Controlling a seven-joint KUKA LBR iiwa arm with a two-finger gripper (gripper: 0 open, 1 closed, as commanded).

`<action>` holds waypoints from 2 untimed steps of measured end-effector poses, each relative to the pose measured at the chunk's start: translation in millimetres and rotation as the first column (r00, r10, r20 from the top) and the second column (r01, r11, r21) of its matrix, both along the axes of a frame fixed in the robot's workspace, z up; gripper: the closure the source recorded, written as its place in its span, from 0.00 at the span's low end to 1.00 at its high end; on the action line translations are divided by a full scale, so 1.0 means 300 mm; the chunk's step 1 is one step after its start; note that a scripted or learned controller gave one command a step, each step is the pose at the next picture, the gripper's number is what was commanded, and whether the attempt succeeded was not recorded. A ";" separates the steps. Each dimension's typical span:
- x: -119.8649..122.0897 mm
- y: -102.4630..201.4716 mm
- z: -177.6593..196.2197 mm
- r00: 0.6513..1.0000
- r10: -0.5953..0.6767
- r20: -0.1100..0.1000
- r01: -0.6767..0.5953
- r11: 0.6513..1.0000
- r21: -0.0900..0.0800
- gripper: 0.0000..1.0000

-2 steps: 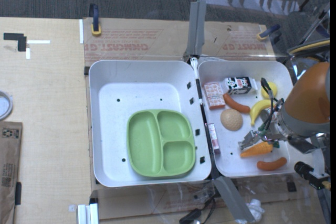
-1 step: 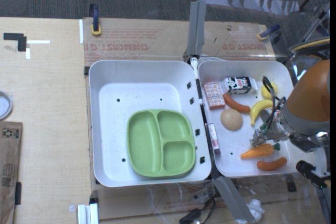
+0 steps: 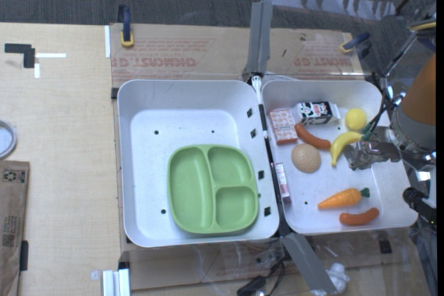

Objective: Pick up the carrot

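The carrot [image 3: 340, 199] is orange with a green stalk end and lies flat near the front of the right bin [image 3: 388, 220], stalk end pointing right. My gripper [image 3: 361, 155] hangs over the right side of that bin, beside the banana [image 3: 343, 144]. It is behind the carrot and a little to its right, clearly apart from it. Nothing shows held in the gripper.
In the right bin lie a red sausage [image 3: 359, 217] just in front of the carrot, a second sausage [image 3: 313, 136], a beige roll [image 3: 306, 158], a lemon [image 3: 355, 119], a small milk carton [image 3: 316, 111] and a pink box [image 3: 282, 125]. The left bin [image 3: 139, 149] holds a green divided plate [image 3: 211, 188].
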State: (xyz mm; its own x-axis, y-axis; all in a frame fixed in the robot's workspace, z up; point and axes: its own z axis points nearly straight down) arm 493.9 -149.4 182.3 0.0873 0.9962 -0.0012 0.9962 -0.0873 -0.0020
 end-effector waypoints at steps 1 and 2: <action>0.000 0.000 0.000 1.000 0.000 0.000 0.000 1.000 0.000 0.00; -0.058 0.020 -0.306 0.955 0.295 -0.001 -0.295 0.955 0.002 0.00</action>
State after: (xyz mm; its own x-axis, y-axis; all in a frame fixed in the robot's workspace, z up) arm 476.6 -143.3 90.6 -0.2106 0.9776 0.0011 0.9776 0.2106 -0.0028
